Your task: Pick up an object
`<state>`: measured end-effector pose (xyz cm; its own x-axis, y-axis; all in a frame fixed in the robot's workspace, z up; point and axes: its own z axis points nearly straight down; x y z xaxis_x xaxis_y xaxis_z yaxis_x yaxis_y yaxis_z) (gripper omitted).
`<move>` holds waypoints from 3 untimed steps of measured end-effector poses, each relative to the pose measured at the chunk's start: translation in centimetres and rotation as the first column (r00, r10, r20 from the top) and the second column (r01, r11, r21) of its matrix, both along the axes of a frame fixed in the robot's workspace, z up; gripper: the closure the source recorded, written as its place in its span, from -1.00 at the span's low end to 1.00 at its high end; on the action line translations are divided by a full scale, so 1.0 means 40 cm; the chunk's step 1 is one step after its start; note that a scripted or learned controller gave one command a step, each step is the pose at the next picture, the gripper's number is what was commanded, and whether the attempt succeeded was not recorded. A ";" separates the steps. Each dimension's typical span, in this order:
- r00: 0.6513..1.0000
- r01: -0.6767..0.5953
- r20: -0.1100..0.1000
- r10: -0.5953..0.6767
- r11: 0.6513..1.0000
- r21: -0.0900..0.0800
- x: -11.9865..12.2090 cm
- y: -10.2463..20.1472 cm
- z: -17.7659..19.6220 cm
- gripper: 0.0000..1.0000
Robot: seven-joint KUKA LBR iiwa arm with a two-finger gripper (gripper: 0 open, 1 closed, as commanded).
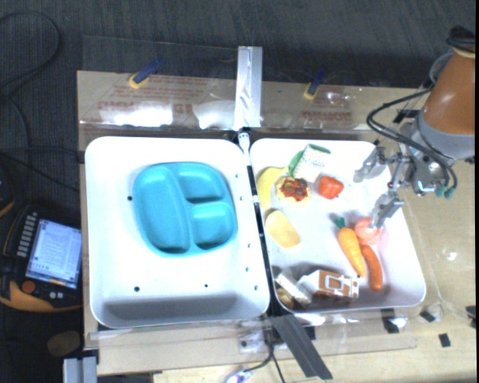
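Tan bench (pixel 451 238), two white bins (pixel 112 294) side by side on it, clear plastic sheet (pixel 176 106) behind them

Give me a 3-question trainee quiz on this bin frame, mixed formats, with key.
1. True or false: the blue divided tray lies in the left bin.
2. Multiple choice: what lies right beside the toy carrot in the right bin? A) a sausage B) a spoon C) a cup
3. Fill in: the gripper hovers over the ___ bin.

Key:
1. True.
2. A, the sausage lies along the carrot's right side.
3. Right; it sits above the bin's right part, near a small pink item, with nothing visibly between its fingers.
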<state>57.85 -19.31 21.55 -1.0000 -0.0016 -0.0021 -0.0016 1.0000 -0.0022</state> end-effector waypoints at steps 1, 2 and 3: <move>0.998 0.064 0.011 -0.064 0.998 -0.004 -0.081 0.029 -0.313 -1.00; 0.998 0.061 0.016 -0.061 0.998 -0.007 -0.075 0.031 -0.285 1.00; 0.790 0.614 0.000 -0.614 0.790 -0.001 0.024 0.021 0.003 1.00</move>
<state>58.82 -18.48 21.68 -0.7906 0.6124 -0.0022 0.6124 0.7906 -0.0027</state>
